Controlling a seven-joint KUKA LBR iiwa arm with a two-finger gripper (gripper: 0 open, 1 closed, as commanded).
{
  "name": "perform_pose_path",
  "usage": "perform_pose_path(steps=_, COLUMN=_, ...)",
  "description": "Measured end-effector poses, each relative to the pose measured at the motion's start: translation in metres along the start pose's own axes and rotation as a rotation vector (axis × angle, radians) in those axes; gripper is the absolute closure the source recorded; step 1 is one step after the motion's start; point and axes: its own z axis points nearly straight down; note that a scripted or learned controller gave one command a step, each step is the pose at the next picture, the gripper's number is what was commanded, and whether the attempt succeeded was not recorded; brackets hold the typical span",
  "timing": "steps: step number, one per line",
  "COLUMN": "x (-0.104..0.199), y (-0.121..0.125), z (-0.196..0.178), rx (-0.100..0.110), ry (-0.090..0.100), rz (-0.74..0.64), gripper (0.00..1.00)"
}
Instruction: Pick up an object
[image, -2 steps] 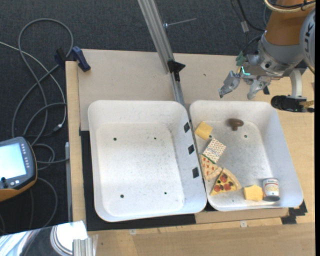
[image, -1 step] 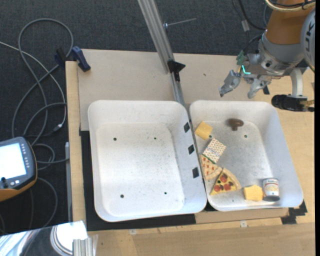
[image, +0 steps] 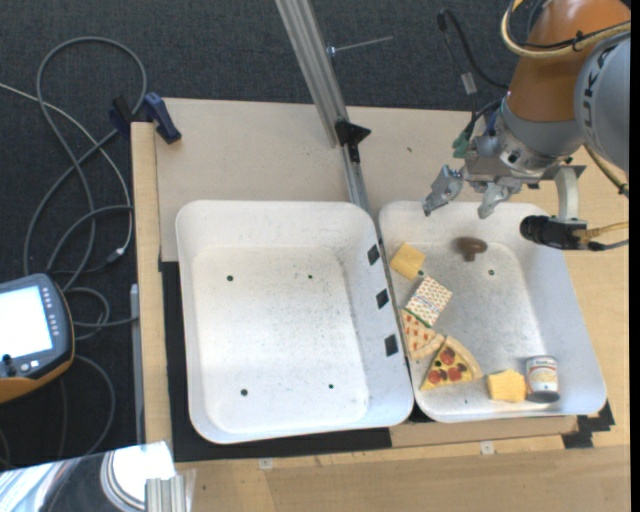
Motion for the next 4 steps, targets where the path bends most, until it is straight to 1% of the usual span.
perform_pose_path(steps=1, x=-0.004, y=-0.008, z=0.059, rx=0.002, ry=0.0, rz=0.002, gripper=0.0)
perform_pose_path(steps=2, x=-0.002, y=-0.013, z=0.103, rx=0.001, ry=0.0, rz=0.002, gripper=0.0)
perform_pose_path(steps=3, x=-0.002, y=-0.011, z=0.088, rx=-0.008, ry=0.0, rz=0.002, gripper=1.0)
perform_pose_path(steps=4, x=0.008, y=-0.007, z=0.029, rx=-0.016, ry=-0.002, rz=-0.001, gripper=1.0)
